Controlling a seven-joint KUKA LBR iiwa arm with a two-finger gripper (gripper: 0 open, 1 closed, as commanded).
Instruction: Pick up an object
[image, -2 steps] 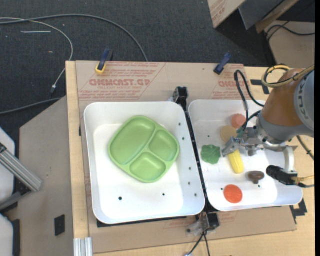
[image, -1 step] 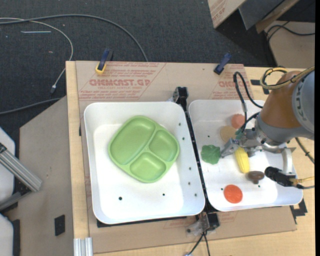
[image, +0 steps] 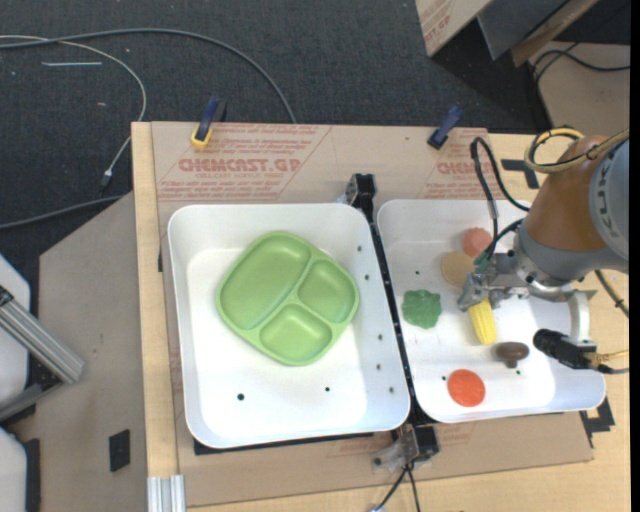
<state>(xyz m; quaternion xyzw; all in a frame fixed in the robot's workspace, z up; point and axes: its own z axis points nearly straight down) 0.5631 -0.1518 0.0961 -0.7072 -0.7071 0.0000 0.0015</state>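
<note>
The right bin (image: 560, 395) holds several small items: a green broccoli piece (image: 421, 308), a yellow corn cob (image: 484, 324), a brown mushroom-like piece (image: 512, 352), an orange-red round piece (image: 466, 387), a tan flat piece (image: 455, 267) and a pink-orange round piece (image: 476, 240). My gripper (image: 482, 292) hangs low over the middle of this bin, right at the upper end of the corn cob and just below the tan piece. The gripper body hides the contact with the cob.
The left bin (image: 200, 390) carries a green divided plate (image: 288, 297). A black divider runs between the bins. The arm's grey and orange body (image: 565, 215) covers the right bin's far right side, and cables trail over its back edge.
</note>
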